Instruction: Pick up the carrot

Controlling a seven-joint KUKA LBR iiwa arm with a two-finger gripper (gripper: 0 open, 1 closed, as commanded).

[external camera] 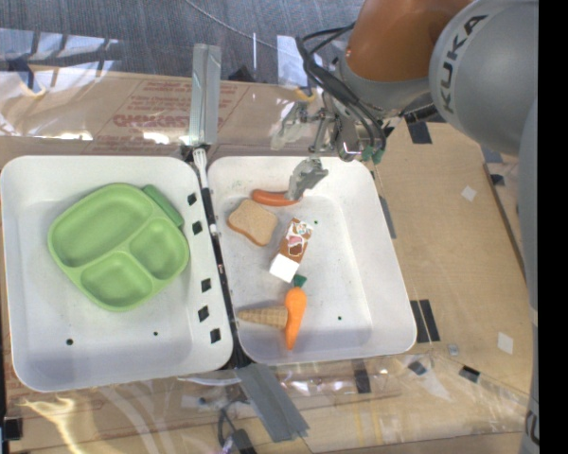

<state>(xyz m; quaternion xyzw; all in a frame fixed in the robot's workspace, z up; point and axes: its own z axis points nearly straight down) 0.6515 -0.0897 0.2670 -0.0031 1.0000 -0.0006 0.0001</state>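
Though near upright, carrot (294, 316) tip-down.

Two white bins (19, 282) are sitting side by side on the worktop (454, 253). One green tray (118, 244), one carrot (294, 316), one sausage (273, 197), one bread slice (253, 221), one cone (263, 317) and one small bottle (294, 244) are lying inside them.

The grey and orange robot arm (454, 36) is cut off by the top edge. Its metal two-finger gripper (306, 180) overlaps one end of the reddish sausage (273, 198); its finger gap is unclear.
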